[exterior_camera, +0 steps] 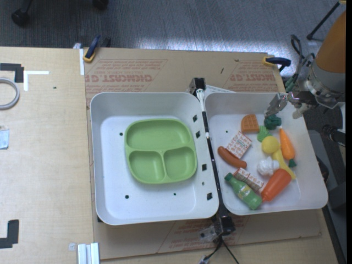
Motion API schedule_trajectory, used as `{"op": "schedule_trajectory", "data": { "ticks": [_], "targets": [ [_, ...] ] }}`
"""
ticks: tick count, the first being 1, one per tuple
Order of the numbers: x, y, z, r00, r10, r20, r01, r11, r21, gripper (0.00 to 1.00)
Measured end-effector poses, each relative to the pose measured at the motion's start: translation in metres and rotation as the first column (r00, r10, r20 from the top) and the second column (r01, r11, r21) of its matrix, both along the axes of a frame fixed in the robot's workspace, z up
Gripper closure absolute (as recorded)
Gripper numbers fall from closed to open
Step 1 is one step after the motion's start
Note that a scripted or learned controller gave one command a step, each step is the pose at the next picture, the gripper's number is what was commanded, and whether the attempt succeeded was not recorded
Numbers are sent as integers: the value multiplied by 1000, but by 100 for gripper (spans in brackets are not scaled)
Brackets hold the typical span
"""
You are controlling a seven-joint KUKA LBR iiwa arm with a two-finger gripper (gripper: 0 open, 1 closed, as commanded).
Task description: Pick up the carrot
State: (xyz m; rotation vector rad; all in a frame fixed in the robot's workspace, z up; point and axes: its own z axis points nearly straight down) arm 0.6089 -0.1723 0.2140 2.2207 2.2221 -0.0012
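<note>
**End effector above the right bin's far corner, carrot lying free below it**

The metal two-finger end effector (281, 104) hangs over the far right corner of the right shallow white plastic bin (313, 202), tips pointing down and left toward the toys; whether its fingers are spread or closed cannot be told, and nothing shows between them. Just below it lie a small dark green toy (273, 121) and the small orange plastic carrot with a green top (286, 145), resting in the bin beside a round yellow toy lemon (269, 144). A larger orange toy (276, 184), a green toy bottle (243, 193) and a red toy sausage (232, 157) lie nearer.

The left shallow white plastic bin (104, 202) holds a green three-compartment plate (160, 150). Both bins sit on brown printed cardboard (132, 70) over the pale wooden worktop (44, 164); grey carpet (192, 10) lies beyond.

The grey and orange arm (330, 59) is cut off at the right edge, its wrist blurred.
</note>
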Motion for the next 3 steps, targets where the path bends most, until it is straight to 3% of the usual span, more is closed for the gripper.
{"op": "schedule_trajectory", "data": {
  "ticks": [1,2,3],
  "targets": [
    [-26,-47,-119,976,220,-2,-220,976,8,0],
    [-24,-49,-106,976,216,5,-216,976,-1,100],
    [-91,0,8,996,-85,2,85,996,0,100]
  ]
}}
